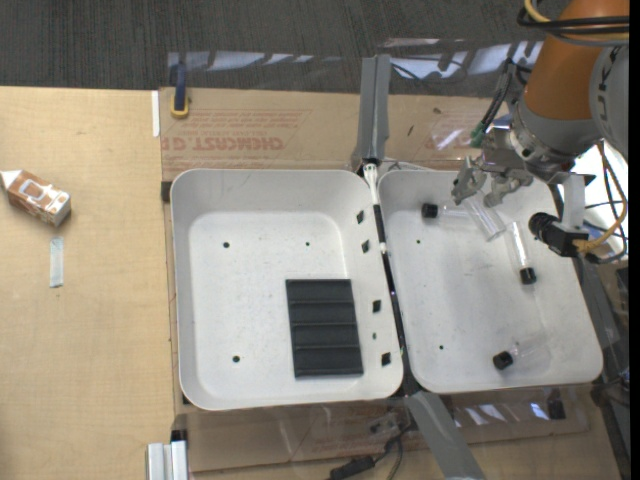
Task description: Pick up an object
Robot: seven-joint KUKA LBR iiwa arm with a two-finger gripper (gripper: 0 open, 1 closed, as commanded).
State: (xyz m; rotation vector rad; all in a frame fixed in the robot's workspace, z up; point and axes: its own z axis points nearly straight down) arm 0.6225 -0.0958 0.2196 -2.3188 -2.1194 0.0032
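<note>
In the left bin point(200, 268) a black ridged block point(323, 326) lies flat near the front. The right bin point(450, 358) holds three clear tubes with black caps. One tube point(432, 211) lies at the back left, one point(526, 268) at mid right, and one point(505, 360) near the front right. My gripper point(481, 194) hangs over the back of the right bin, just right of the back-left tube. Its fingers are spread open and nothing sits between them.
A metal divider with black clips point(378, 238) runs between the bins. Brown cardboard point(260, 133) lies behind them. On the wooden bench to the left are a small carton point(38, 198) and a white strip point(56, 263). Cables point(590, 238) hang by the arm at the right.
</note>
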